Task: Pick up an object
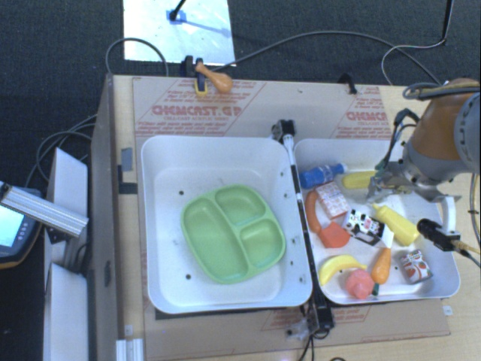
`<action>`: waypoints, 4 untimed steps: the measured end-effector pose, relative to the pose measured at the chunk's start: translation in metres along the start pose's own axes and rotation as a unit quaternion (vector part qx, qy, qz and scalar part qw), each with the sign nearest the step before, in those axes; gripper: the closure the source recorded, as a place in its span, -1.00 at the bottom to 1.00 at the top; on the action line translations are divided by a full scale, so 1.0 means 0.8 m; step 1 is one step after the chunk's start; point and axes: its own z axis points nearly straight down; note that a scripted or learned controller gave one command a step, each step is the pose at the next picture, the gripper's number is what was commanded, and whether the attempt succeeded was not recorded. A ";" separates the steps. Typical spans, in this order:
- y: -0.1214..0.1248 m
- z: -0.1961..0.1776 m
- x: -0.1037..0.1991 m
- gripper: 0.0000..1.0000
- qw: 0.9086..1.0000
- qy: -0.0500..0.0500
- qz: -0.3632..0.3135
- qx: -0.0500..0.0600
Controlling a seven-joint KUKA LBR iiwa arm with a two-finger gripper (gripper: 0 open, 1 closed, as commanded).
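Observation:
The right bin (451, 280) holds several toy foods. Among them are a blue bottle (322, 174), a yellow piece (358, 179), a white and red packet (331, 199), a black and white box (366, 227), a yellow squeeze bottle (397, 225), a banana (337, 265), a pink fruit (358, 283), an orange carrot (381, 265) and a small can (412, 266). My gripper (382, 186) hangs low at the bin's back right, just right of the yellow piece and above the squeeze bottle. I see nothing held in it.
The left bin (161, 201) holds a green divided plate (233, 232). An orange sausage shape (311, 210) and a red-orange piece (334, 236) lie by the divider between the bins. Cables run behind the bins, and the arm's body (445, 138) overhangs the right bin's far corner.

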 end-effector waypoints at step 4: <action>0.069 0.015 0.044 -1.00 1.000 -0.003 0.004 0.014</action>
